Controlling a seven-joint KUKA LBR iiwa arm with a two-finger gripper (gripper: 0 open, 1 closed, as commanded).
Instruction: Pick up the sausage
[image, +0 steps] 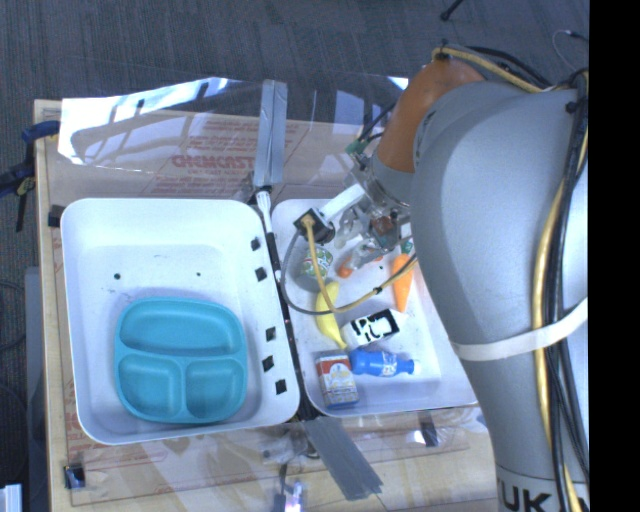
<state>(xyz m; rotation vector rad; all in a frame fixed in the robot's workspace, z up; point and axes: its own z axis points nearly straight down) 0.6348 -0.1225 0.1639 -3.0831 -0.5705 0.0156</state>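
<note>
My gripper (368, 235) is down in the upper part of the right bin (440, 385), under the big grey arm with its orange band. Just below and left of it lies a small orange-brown piece (345, 270) that may be the sausage; it is too small and too covered to be sure. The arm's bulk hides the bin's right side.
The right bin also holds a yellow banana (328, 305), an orange carrot (402, 283), a blue bottle (381, 363), a small red and white carton (338, 379) and a black and white tag (372, 326). A teal divided tray (181, 360) lies in the left bin (150, 235).
</note>
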